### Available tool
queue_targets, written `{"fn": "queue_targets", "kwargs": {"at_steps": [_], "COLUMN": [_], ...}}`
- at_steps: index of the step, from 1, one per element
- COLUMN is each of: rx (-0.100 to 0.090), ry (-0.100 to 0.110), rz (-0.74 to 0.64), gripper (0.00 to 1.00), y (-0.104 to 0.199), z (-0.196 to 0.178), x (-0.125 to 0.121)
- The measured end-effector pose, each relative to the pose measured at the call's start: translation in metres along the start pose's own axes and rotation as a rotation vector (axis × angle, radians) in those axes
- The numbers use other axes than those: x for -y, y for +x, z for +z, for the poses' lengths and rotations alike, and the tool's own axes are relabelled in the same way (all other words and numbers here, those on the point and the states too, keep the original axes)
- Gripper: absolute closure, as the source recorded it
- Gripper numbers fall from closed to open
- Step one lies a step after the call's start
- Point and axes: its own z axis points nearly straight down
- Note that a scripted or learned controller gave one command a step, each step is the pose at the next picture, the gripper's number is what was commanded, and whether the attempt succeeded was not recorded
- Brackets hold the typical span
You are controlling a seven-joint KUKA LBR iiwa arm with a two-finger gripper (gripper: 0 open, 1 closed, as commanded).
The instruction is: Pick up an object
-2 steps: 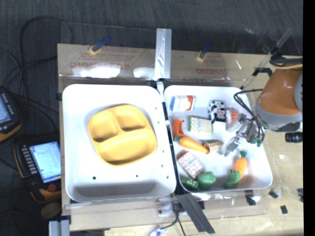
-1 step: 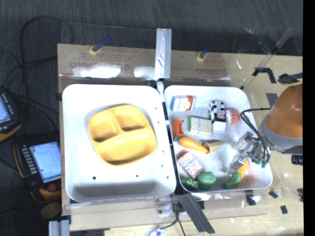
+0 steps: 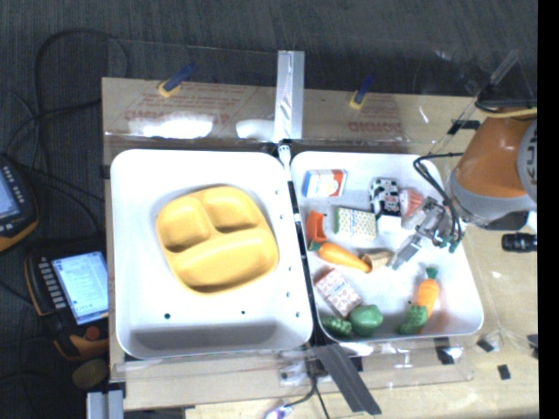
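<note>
A dark grey carpet floor (image 3: 262, 16) runs across the top and down the left side. On it sits the worktop (image 3: 122, 103), a pale brown board under a clear plastic sheet, lit evenly from above. Two blue-and-yellow clamps (image 3: 176, 80) (image 3: 360, 94) grip its far edge, with a metal rail (image 3: 289, 94) upright between them. Black cables (image 3: 61, 103) loop over the carpet beyond the left edge. Further left lie a handheld pendant (image 3: 13, 201) and a small lit screen (image 3: 80, 285).
</note>
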Motion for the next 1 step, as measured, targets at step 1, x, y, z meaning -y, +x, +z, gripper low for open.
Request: {"fn": "queue_targets", "kwargs": {"at_steps": [1], "rx": [-0.001], "ry": [0.002], "rz": [-0.051], "gripper": [0.0], "y": [0.068], "z": [-0.0021], "x": [0.0489]}}
